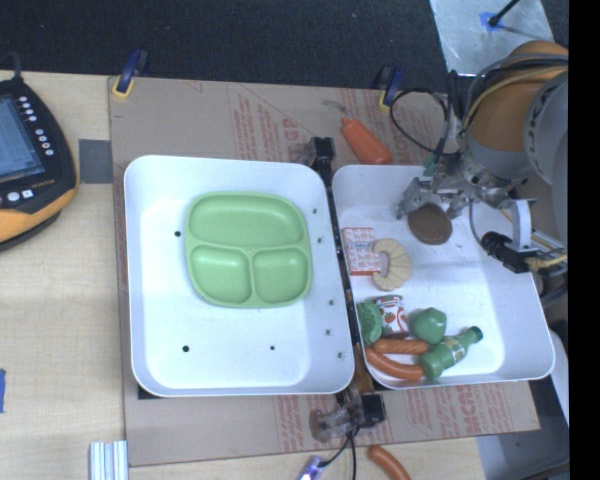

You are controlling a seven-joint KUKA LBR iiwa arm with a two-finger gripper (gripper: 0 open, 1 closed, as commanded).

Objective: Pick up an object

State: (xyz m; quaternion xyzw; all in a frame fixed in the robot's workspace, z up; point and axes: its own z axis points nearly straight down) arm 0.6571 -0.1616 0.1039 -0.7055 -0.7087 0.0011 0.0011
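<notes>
- At the far left of the bench lay a handheld control pendant (15,163) with an orange-yellow casing and a lit screen; nothing on the screen could be read.
- The left white bin (160,358) held a pale green plate (248,248) divided into three compartments.
- The brown cardboard sheet (270,128) under both bins bore faint red printing, too small to read.
- An orange carrot-shaped toy (365,143) lay on the cardboard just behind the right bin.
- The right white bin (510,318) held a small packet (359,250) with red print, not legible, beside a round tan biscuit-like toy (391,264).
- At the bin's front edge lay a cluster of toy food: a red can (394,320), a green pepper (429,324), a green bottle (450,350) with a pale label, unreadable, and an orange sausage-like piece (398,360).
- A round brown object (431,224), dark and smooth, sat near the bin's back, apart from the other toys.
- The gripper (438,200) hung directly over that brown object, its metal fingers (413,200) spread either side of the top; whether they touched or pinched it could not be told.
- The grey arm with its orange band (510,108) reached in from the right.
</notes>
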